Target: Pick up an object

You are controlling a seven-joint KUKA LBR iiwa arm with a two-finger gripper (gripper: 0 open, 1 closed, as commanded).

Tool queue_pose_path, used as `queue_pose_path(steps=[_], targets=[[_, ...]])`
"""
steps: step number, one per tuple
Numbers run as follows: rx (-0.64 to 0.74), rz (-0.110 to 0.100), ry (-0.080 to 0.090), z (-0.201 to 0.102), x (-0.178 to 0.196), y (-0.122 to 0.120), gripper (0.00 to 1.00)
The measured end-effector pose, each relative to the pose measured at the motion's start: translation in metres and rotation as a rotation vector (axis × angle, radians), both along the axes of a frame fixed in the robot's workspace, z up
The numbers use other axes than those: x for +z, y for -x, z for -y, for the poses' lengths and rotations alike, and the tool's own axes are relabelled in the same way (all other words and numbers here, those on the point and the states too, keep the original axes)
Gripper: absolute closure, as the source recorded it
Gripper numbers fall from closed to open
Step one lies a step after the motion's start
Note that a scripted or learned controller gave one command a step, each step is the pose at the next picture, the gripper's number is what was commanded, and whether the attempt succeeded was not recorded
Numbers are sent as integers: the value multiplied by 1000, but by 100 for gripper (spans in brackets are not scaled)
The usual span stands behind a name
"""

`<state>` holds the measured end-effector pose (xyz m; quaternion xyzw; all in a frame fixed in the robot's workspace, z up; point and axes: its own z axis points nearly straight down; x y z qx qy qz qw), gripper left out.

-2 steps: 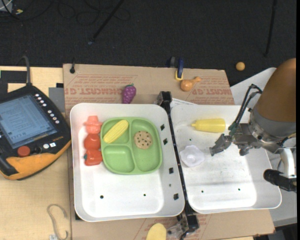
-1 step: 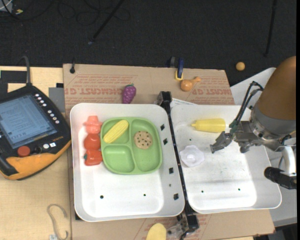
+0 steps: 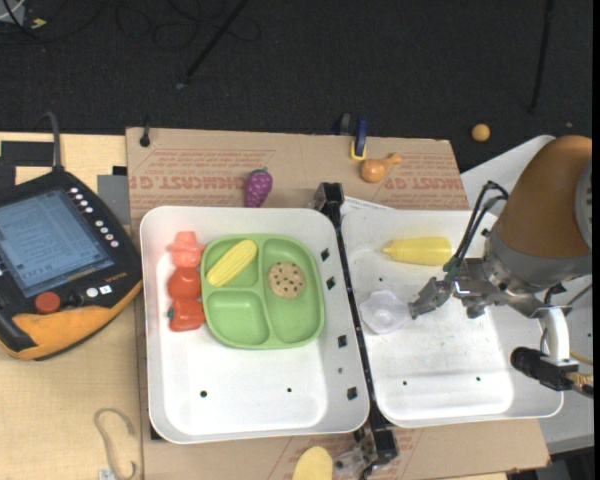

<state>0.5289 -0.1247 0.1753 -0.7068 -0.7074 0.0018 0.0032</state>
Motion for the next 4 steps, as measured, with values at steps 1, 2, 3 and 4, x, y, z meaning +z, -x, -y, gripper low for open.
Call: queue_pose_path(steps=[1, 2, 3, 4], targets=[[-4, 0, -1, -7, -49, -5, 0], [-2, 4, 0, -9, -89, -5, 0], [-8, 7, -2, -8, -76, -6, 100], [-2, 9, 2, -6, -13, -7, 100]])
